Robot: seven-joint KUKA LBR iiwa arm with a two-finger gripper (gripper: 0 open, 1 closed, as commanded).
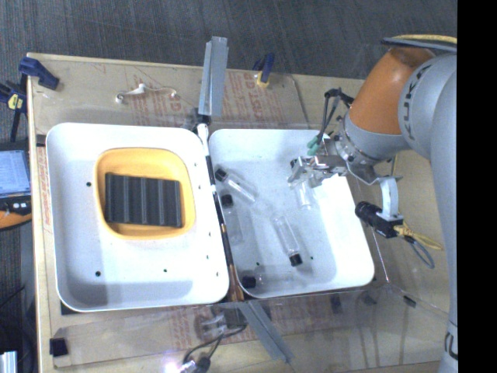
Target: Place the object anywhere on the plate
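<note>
The arm (419,92) is cut off by the top edge; the jaws' spread is too small to tell; a blue screen (14,173) is cut at the left edge; the clear tubes (286,235) in the right bin (349,263) blur against its white floor; the counter (93,332) runs off the bottom.

1. You have two white bins (78,278) on the bench, side by side.
2. You have one yellow plate (144,162) in the left bin, with one dark ribbed block (144,200) on it.
3. You can count about three clear tubes with black caps (286,239) in the right bin; the exact number is hard to tell.
</note>
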